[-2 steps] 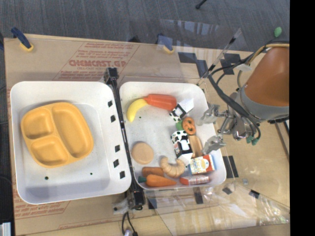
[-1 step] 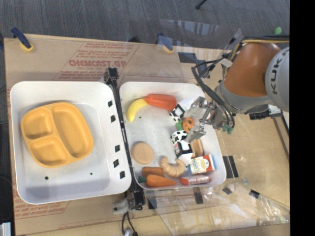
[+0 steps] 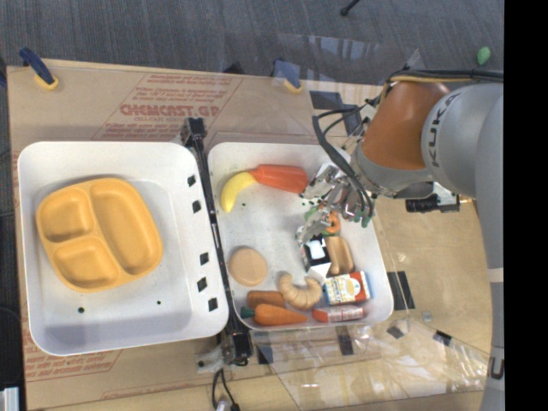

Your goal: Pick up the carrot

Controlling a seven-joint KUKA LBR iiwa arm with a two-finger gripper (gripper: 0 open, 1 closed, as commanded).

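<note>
**Gripper low in the right bin, carrot not yet secured**

Camera view: the arm [image 3: 428, 135] reached in from the right of the frame, and its gripper [image 3: 330, 212] sat low over the upper right part of the right bin [image 3: 282, 221]. Whether it was open or closed could not be told; a small orange bit showed at its tip, too small to identify. A carrot [image 3: 278, 177] lay at the top of that bin, just beside the banana [image 3: 235, 189]; a second carrot [image 3: 276, 315] lay along the bottom edge, close by the croissant [image 3: 300, 292]. Judged from this, the top carrot was the nearer target, and a grip across its middle, clear of the banana, looked cleanest. The yellow tray [image 3: 96, 232] sat in the left bin [image 3: 171, 315].

Writing: "CHEMCAST GP" ran in red on the brown board [image 3: 171, 101] at upper left; "KUKA" showed partly on the arm; the print on the carton [image 3: 346, 288] was unreadable
</note>
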